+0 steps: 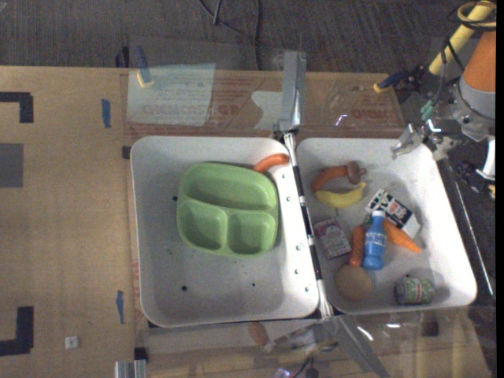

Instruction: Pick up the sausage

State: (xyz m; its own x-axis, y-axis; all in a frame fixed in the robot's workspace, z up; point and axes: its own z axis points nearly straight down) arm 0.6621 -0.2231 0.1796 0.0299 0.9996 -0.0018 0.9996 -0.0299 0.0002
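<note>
The sausage (272, 162) is a short, curved orange-red piece. It lies in the back right corner of the left bin (153, 235), just behind the green divided plate (228, 209) and against the wall between the bins. My gripper (413, 138) hangs over the back right corner of the right bin (457, 266), far to the right of the sausage, with nothing visibly in it. The arm's orange band (482, 63) sits above it at the frame's right edge.
The right bin holds an orange-brown curved piece with a brown knob (332, 176), a banana (340, 198), a patterned box (391, 209), a blue bottle (375, 241), a carrot (403, 239), a pink packet (332, 237), a brown ball (353, 283) and a can (415, 290).
</note>
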